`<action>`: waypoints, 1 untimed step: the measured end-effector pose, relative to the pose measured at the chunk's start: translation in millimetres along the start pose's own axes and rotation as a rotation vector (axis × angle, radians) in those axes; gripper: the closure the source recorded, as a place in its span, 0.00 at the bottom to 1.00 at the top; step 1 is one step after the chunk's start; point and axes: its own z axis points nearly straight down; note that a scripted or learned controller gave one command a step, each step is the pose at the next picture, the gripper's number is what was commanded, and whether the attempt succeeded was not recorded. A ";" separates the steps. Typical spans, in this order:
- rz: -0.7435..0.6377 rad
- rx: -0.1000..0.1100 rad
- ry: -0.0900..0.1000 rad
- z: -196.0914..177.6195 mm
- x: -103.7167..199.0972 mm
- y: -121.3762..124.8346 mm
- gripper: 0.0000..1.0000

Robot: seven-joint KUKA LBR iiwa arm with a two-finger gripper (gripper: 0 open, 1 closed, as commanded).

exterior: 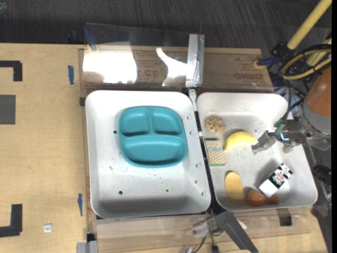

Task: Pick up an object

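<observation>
The right bin (247,105) holds several small objects. A round brown cookie (214,124) lies at its back left, with a yellow lemon (240,139) just right of it. A small patterned packet (215,152) lies by the left wall. Toward the front sit a yellow oval piece (234,185), a brown piece (256,196) and a black-and-white box (276,179). My gripper (274,142) hangs over the bin's right half, right of the lemon and above the box. It is open, with bare bin floor between its fingers.
The left bin (102,188) carries a teal divided plate (152,135). A clear plastic sheet and a metal strip (195,59) stand behind the bins. Yellow cables (305,57) and the arm's orange band (321,96) crowd the right side.
</observation>
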 end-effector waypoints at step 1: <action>-0.380 -0.004 -0.002 122.1 35.9 21.3 0.00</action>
